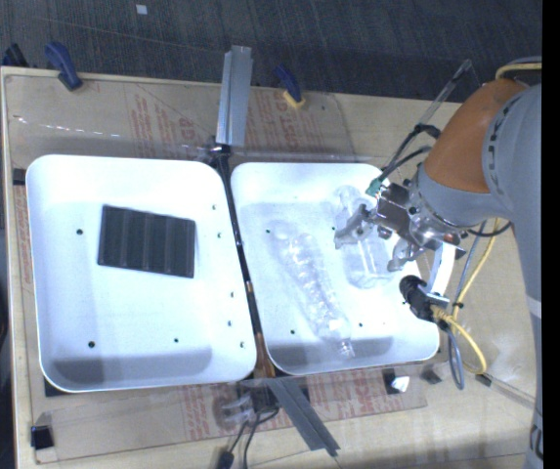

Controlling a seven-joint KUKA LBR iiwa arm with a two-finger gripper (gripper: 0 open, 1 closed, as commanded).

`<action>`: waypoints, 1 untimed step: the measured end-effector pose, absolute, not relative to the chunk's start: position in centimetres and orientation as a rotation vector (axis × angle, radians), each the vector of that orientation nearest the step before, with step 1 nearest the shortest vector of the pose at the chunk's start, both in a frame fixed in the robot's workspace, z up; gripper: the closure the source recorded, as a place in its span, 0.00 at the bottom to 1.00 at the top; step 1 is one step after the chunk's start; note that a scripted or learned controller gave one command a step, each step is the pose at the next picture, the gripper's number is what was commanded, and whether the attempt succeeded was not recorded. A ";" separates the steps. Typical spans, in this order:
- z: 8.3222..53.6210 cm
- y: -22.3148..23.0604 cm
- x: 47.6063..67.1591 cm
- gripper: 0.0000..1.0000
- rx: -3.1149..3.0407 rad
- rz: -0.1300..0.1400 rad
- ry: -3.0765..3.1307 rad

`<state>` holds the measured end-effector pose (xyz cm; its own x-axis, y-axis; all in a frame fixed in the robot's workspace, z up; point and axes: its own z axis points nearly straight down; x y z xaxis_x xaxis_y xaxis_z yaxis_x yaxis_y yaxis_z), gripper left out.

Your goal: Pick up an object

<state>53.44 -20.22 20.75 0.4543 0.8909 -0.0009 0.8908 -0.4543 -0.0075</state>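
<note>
The gripper (pixel 372 237) hangs right of centre over a clear cup (pixel 363 262); beside it lies a plastic bottle (pixel 309 281). Jaw state: cannot tell.

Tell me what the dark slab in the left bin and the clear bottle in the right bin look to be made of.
Dark slab: matte, dark grey, with faint lengthwise ribs and no glare; probably rubber, foam or moulded plastic, hard to say which.
Clear bottle: see-through, with the white bin showing through it and crinkled highlights; likely thin glossy plastic.

The pincer (pixel 369 234) hangs over the right bin (pixel 289 355), beside a clear bottle (pixel 309 281).
</note>
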 end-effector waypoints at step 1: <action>16.2 -17.2 51.1 0.00 -2.648 0.006 -1.684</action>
<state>51.14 -17.20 16.20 0.4238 0.9057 -0.0012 0.9057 -0.4238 -0.0048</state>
